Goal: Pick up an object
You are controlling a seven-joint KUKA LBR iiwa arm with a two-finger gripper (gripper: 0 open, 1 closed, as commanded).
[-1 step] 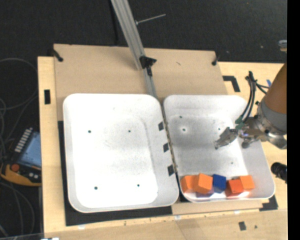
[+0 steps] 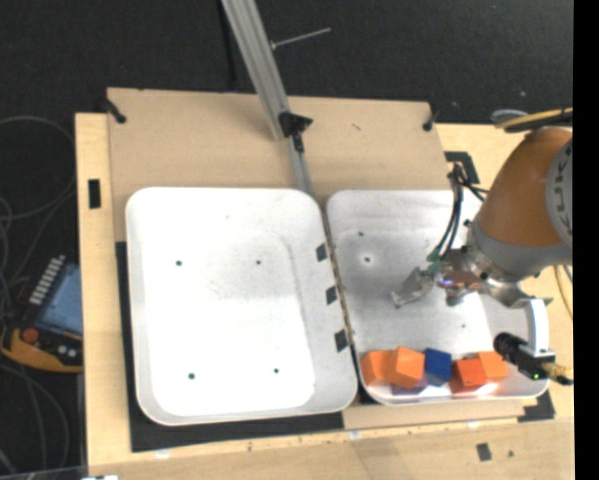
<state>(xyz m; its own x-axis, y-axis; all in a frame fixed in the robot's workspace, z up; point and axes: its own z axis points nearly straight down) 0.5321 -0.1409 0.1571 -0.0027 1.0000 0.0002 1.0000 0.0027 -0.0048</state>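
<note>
Bench: I see two white bins (image 2: 229, 208).
Blocks (image 2: 434, 368): row lies left-right along right bin's near wall.
Gripper (image 2: 414, 290): I cannot tell its state.

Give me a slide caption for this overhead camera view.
Grey-and-orange arm's gripper above right white bin; orange and blue blocks along its near edge.

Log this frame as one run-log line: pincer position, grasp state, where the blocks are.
pincer: over right bin, mid-bin | grasp: unclear | blocks: orange, blue, orange along near wall | left bin: beside it

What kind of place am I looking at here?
Likely a robotics lab test bench: a robot arm reaches over two white bins, coloured blocks lie in one, and loose cables trail alongside.
</note>
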